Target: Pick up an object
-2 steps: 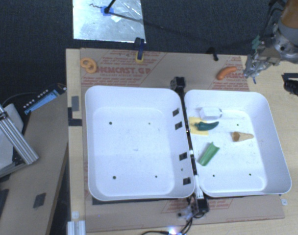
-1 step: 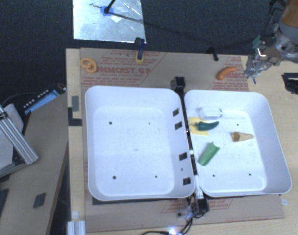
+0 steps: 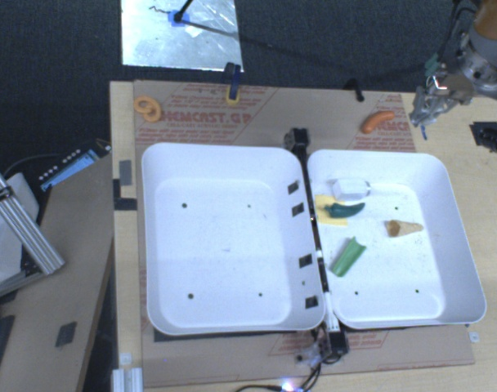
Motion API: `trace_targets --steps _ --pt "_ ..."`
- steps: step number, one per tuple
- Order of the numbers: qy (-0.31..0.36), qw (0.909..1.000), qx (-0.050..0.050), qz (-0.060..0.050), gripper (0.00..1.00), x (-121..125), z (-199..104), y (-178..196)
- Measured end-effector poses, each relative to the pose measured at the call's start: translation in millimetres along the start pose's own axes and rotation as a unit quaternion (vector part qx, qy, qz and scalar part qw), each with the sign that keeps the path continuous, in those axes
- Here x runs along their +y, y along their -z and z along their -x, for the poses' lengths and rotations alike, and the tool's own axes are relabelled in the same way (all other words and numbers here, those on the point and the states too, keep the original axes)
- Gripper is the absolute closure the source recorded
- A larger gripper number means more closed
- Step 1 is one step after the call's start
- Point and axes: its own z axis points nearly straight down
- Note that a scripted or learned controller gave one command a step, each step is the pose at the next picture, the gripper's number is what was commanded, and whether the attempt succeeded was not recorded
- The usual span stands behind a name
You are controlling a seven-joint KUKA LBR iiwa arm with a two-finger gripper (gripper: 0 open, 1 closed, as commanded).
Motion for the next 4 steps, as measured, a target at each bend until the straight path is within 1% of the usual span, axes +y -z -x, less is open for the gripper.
trace_targets --steps 1,2,3,4 --pt "0.0 1.0 0.005 -0.002 1.0 -25 -112 41" --pt "-0.003 1.0 0.003 -0.002 1.0 -24 -104 50" --pt "-0.009 1.0 0.001 -0.001 1.0 0 -18 88" --pt "-0.004 1.0 0.004 -0.004 1.0 -77 -73 107"
